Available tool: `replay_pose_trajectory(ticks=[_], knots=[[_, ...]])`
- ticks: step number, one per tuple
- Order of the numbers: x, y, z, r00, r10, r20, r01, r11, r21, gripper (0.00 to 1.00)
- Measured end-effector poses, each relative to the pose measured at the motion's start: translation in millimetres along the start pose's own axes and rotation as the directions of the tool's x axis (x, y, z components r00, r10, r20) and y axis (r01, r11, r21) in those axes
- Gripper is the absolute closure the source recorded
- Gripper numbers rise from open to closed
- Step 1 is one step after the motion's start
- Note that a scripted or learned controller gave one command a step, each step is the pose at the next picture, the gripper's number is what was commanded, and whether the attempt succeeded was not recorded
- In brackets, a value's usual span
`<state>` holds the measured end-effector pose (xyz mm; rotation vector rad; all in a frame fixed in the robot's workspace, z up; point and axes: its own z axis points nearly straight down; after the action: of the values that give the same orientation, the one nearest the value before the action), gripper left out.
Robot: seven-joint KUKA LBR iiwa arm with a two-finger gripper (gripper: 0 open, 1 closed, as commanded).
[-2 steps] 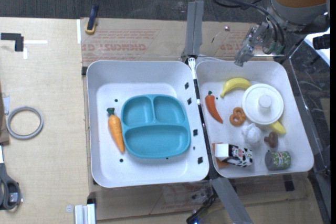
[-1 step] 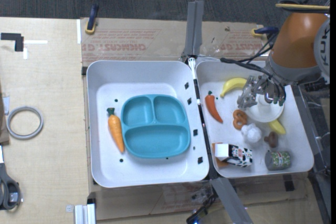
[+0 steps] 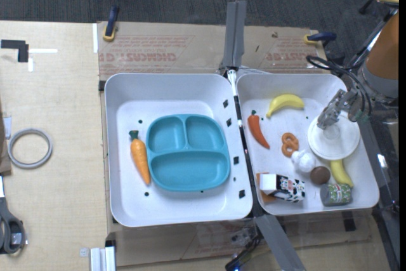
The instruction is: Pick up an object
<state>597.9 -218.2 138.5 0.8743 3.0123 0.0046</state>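
Note:
My gripper (image 3: 328, 117) hangs over the right bin (image 3: 365, 155), above the upper left rim of a small white plate (image 3: 335, 143). Nothing shows held in it. In that bin lie a yellow banana (image 3: 285, 102), a red chili pepper (image 3: 257, 129), an orange pretzel (image 3: 290, 143), a white ball (image 3: 304, 160), a brown ball (image 3: 320, 174), a second banana (image 3: 341, 172), a grey-green can (image 3: 335, 195) and a cow-patterned carton (image 3: 283, 186). The left bin (image 3: 120, 105) holds a blue divided plate (image 3: 188, 152) and a carrot (image 3: 140, 158).
A grey divider bar (image 3: 235, 35) runs between the bins at the back. On the bench to the left lie a tape roll (image 3: 28, 148) and scissors (image 3: 9, 233). Clamps (image 3: 111, 22) sit on the cardboard behind the bins. Cables (image 3: 336, 60) hang near the arm.

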Motion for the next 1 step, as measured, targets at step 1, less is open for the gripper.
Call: replay_pose_trajectory(ticks=[1], knots=[[30.9, -23.9, -111.0, 0.997, 0.078, 0.000, -0.078, 0.997, 0.004, 1.00]])
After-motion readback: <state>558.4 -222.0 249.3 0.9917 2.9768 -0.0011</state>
